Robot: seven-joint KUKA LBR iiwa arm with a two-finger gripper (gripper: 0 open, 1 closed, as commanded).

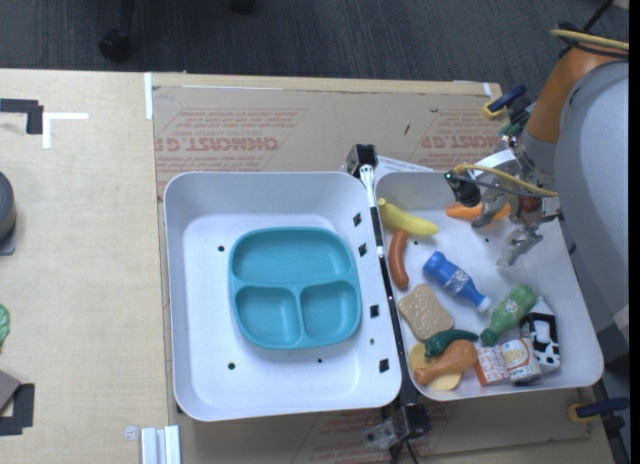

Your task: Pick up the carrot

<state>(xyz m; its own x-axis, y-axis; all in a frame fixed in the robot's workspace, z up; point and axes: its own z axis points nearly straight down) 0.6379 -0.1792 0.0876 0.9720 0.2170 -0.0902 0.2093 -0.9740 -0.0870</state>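
The teal plate (295, 285), with three compartments, lies in the middle of the left bin (200, 352), and I place everything else from it. The right bin (580, 352) sits just to its right, the two bin rims meeting between them.

Nearest the plate on its right are a yellow banana (408, 218), level with the plate's far edge, and a reddish sausage (399, 257) just below it. Further right, level with the plate's near half, a tan cracker (425, 311) lies flat. Below that is a tan-orange piece with a dark green top (450, 354).

The carrot (464, 212) is right of the plate and a little beyond its far edge, in the far part of the right bin. It looks short, bright orange and smooth, and lies roughly crosswise with a darker tip on its left. Its right end runs under my gripper (503, 218), so they look to be touching, but I cannot tell whether I am wide, narrow or holding it.

Right of the plate again, a blue bottle (455, 280) lies at a slant. Beyond it are a green bottle (508, 313) and two small cartons (520, 357) in the near right corner.
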